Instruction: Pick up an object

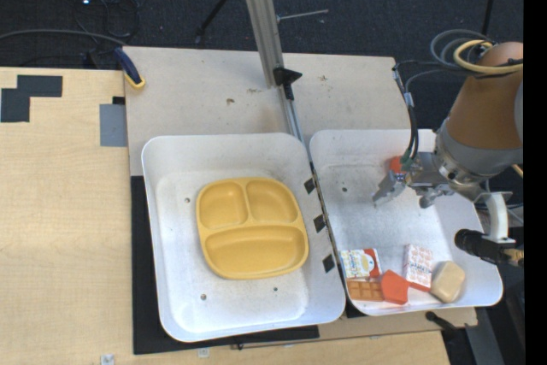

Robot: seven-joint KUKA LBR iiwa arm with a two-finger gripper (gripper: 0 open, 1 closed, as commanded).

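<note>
Gripper (408, 194) hangs over the right bin (342, 151) w/ fingers spread wide, nothing btwn them, while the orange wedge (394, 287) lies at that bin's near edge, long axis diagonal, tip toward bottom right, btwn waffle box (361, 273) & tan block (448, 281).

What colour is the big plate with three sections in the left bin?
The divided plastic plate with three sections is yellow, seen clearly in the camera view.
</note>
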